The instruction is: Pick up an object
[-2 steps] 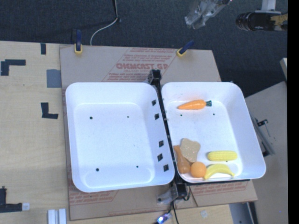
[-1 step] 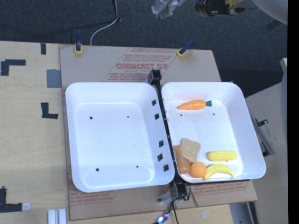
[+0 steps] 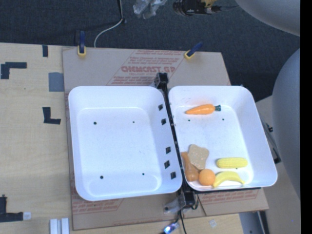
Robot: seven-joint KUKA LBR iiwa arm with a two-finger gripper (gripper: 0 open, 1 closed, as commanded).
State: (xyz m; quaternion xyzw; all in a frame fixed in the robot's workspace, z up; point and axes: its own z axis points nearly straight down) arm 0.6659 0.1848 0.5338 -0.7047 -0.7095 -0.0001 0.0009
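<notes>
Camera view: two white bins sit side by side on the table. The left bin (image 3: pixel 117 145) carries no objects, while the right bin (image 3: pixel 248 130) holds all the candidates. A carrot (image 3: pixel 201 109) lies alone near that bin's far side, well apart from the rest. At the near edge a cluster crowds together: a slice of bread (image 3: pixel 198 156) resting against an orange sausage-like piece (image 3: pixel 189 168), an orange (image 3: pixel 206 177) just beside them, a banana (image 3: pixel 228 180) touching the orange, and a corn cob (image 3: pixel 231 163) just above the banana.

The grey arm (image 3: pixel 292 111) bulks along the right edge, and its pincer is out of sight, so whether it is spread or pressed together I cannot tell.

For a clean pick, the carrot looks the best target: it has free space on all sides, so fingers could straddle its narrow width without bumping neighbours. Closing across the short axis near the thick middle should hold best. The near cluster risks nudging several items and closing on nothing
</notes>
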